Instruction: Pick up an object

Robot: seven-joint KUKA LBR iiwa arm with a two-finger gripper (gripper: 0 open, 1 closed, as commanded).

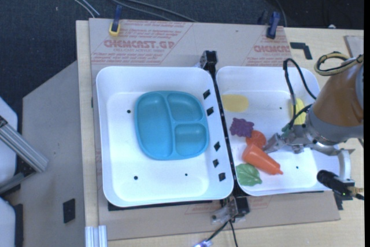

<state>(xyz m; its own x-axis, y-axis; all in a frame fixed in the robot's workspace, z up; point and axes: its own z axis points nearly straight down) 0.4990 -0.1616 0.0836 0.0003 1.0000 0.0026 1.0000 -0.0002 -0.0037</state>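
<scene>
The right bin (300, 185) holds several toy foods: a pale yellow piece (235, 103), a purple grape bunch (241, 126), an orange carrot (261, 160) with a small red-orange piece (256, 138) beside it, a green leaf (248, 174), and a yellow item (299, 111) partly hidden behind the arm. My gripper (276, 144) reaches in from the right and sits low in the bin, just right of the carrot's upper end. Its tips point left toward the red-orange piece.
The left bin (115, 182) carries a blue divided plate (171, 124). A black divider with clips (215, 124) runs between the bins. A black cable (292, 81) loops over the right bin's far side. Blue and yellow clamps hold the cardboard at the back.
</scene>
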